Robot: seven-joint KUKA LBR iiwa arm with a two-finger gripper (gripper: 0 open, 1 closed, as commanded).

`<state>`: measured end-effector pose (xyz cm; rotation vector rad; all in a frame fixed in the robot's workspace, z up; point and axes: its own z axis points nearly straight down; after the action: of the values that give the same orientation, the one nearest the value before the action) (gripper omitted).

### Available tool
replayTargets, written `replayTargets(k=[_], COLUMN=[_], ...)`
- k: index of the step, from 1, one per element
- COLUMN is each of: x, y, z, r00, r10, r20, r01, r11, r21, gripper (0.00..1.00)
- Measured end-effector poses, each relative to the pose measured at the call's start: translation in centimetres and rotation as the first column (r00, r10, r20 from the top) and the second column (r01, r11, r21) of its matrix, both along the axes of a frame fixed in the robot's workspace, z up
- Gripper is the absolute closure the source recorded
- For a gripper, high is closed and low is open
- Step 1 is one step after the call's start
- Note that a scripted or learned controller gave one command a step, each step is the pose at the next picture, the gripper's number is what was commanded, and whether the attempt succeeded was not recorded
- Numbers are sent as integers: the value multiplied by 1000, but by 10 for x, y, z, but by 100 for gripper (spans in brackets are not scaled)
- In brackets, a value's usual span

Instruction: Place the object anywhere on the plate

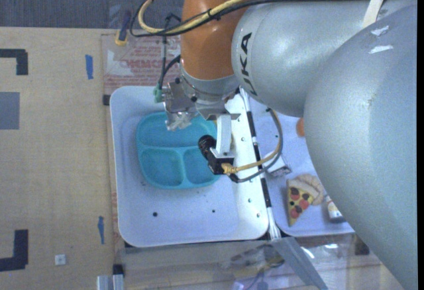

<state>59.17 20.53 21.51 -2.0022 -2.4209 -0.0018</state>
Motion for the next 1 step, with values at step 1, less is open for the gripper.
replayTargets(k=[1], x=[42], y=[-8], z=[-49], r00=[999], r10=[-47], r20=[0], r01=[47], r11=[999], r21=[0], gripper=[100])
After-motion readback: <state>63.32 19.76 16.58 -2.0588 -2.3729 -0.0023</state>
